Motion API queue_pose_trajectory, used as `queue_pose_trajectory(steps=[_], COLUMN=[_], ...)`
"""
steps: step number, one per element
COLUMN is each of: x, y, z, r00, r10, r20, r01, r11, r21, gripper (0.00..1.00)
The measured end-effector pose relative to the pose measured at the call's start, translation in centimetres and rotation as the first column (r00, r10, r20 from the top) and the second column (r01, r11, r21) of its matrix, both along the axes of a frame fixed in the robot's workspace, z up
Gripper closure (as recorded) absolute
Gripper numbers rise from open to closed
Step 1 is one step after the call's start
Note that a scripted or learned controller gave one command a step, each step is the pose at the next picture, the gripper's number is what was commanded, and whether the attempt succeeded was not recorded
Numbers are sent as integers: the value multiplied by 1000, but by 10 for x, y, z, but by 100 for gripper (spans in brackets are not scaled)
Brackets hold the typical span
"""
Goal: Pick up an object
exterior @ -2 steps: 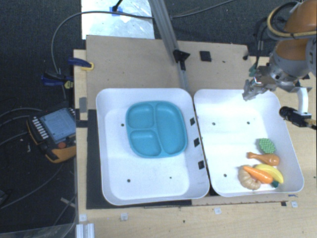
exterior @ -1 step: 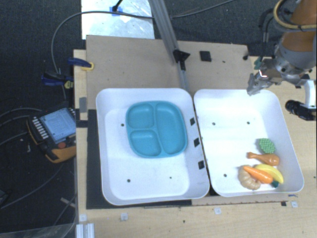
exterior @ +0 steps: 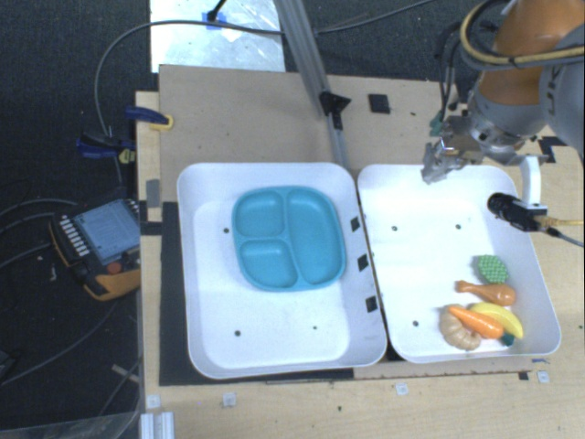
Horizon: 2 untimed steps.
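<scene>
Camera view: gripper (exterior: 440, 165) hangs over the right bin's (exterior: 411, 273) far edge; whether it is apart or together, I cannot tell.
Toy food lies toward five o'clock from it, well apart, in that bin's near right corner: green piece (exterior: 492, 268), drumstick (exterior: 489, 292), banana (exterior: 500, 319), carrot (exterior: 479, 321), its long axis running ten-to-four. Left bin (exterior: 206, 337) holds a blue divided plate (exterior: 288, 238).

**A robot lab bench**

This is a test rig in a lab or workshop. A brown board (exterior: 247, 108) lies on dark carpet and carries two white bins (exterior: 274, 337). Loose cables (exterior: 119, 39) loop over the floor left of the board, with clamps (exterior: 146, 117) on its left edge and a handheld controller (exterior: 101, 245) nearby. A grey robot arm (exterior: 526, 53) stands at the board's right.
</scene>
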<state>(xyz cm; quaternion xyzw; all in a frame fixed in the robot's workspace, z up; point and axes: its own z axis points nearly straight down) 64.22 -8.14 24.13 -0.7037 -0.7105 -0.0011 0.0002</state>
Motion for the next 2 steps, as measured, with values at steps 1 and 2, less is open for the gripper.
queue_pose_trajectory(steps=[1,2], x=[3,-4], y=[51,104], z=[7,-5], r00=[1000,1000], r10=[1,0], r20=[1,0], r01=[-1,0], r11=[1000,1000], r21=[0,0], gripper=[100,100])
